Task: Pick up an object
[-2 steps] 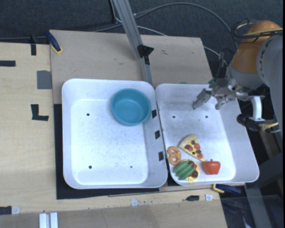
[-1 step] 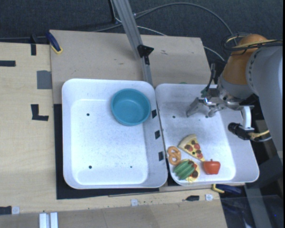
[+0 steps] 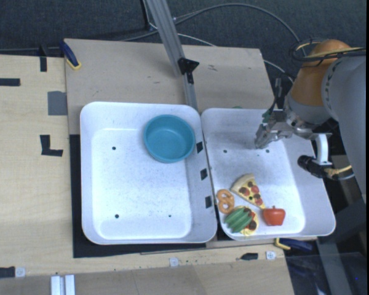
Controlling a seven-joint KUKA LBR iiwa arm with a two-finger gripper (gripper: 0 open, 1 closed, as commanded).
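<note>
My bench [image 3: 24,183] is pale wood, marked here and there with short strips of black tape [image 3: 48,146], and a tan board [image 3: 129,72] lies across it under a black mat [image 3: 75,226]. Behind the board the floor is dark blue-grey carpet [image 3: 61,8], with thin cables [image 3: 246,8] looping over it. A grey metal pole [image 3: 166,29] slants down from the top edge to the board.

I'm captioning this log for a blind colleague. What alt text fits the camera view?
A grey robot arm's gripper hovers over the upper part of the right bin, apart from a pizza slice, pretzel, green toy and red toy clustered near its lower edge. The left bin holds a blue bowl.
</note>
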